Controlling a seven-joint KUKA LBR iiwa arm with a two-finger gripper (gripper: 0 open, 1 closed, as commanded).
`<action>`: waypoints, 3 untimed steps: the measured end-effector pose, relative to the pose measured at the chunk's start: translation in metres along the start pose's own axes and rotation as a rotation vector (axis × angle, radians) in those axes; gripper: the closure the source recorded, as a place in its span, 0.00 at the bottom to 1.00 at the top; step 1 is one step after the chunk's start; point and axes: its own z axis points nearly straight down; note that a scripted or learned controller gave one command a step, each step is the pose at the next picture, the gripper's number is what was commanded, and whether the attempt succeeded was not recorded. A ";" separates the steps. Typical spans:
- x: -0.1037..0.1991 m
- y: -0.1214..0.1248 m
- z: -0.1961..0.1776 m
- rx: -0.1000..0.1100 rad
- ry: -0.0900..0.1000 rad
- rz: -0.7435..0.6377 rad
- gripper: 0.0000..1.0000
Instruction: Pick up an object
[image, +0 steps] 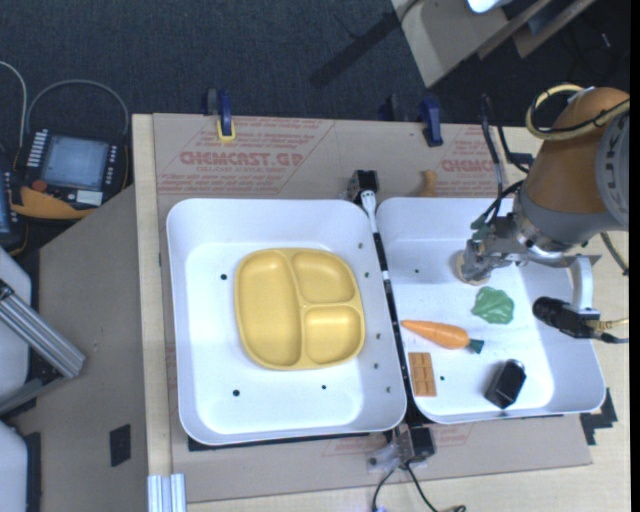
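Fixed above the bench (300, 140), looking down at a slant on both bins (200, 300), fairly near

Dark blue carpet (250, 50) covered the floor around the bench. A brown board (300, 150) with red lettering topped the bench, held by blue clamps (225, 115) at its far edge. A small screen (70, 160) sat on the floor far left of the claw.
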 end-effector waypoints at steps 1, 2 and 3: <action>0.004 0.004 -0.044 -0.002 0.000 -0.003 1.00; 0.003 0.005 -0.098 -0.003 -0.001 -0.003 1.00; 0.051 0.009 -0.103 0.001 0.001 -0.006 1.00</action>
